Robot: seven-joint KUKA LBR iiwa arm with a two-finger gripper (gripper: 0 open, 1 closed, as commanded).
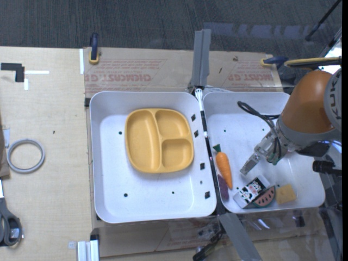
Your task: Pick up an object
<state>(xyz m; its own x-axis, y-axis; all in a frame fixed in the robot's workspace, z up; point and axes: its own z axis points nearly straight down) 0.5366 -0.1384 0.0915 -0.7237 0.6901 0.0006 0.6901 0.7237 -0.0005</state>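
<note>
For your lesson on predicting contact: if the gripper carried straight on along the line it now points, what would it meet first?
The gripper points down-left toward the toy carrot, which looks first in line. Height is unclear, so it might meet the right bin's floor short of it.

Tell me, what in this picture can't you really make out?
- Gripper, camera view: too small and slanted to tell open from shut.
- Dark purple item beside the carrot: mostly hidden against the bin wall.
- Black-and-white carton: print too small to read.
- Scissors: cut off by the left edge.
</note>
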